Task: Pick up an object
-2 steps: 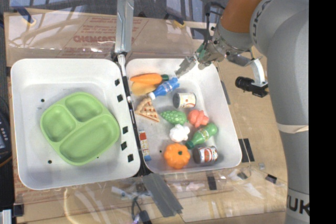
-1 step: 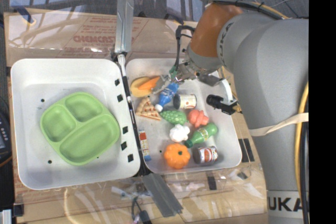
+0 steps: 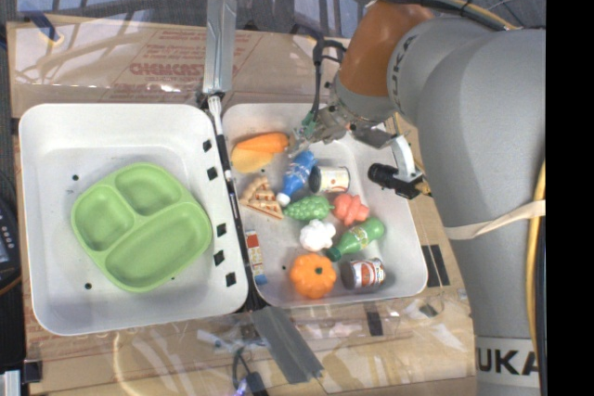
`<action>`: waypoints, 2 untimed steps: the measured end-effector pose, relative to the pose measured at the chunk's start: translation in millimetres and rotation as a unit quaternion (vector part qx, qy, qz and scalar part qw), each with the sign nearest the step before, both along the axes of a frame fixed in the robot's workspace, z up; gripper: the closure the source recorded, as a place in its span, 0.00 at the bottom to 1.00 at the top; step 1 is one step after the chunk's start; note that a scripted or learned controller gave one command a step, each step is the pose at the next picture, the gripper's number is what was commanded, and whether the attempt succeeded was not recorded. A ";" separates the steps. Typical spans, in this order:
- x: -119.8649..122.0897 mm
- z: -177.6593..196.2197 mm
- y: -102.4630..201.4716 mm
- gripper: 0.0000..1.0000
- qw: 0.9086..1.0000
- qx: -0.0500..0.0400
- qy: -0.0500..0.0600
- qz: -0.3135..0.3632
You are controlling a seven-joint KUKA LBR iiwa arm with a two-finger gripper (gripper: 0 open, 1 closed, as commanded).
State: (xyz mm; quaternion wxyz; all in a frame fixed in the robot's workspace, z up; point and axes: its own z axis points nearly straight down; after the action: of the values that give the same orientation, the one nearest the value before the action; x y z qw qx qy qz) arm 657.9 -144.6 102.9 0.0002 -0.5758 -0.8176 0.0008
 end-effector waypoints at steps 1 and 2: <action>-8.9 104.1 35.3 1.00 0.999 0.000 -0.003 -0.047; -1.0 77.6 43.7 1.00 1.000 0.001 0.001 0.015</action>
State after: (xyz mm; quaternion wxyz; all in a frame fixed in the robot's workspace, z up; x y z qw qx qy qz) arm 656.9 -100.9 180.6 0.0019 -0.5634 -0.8262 0.0008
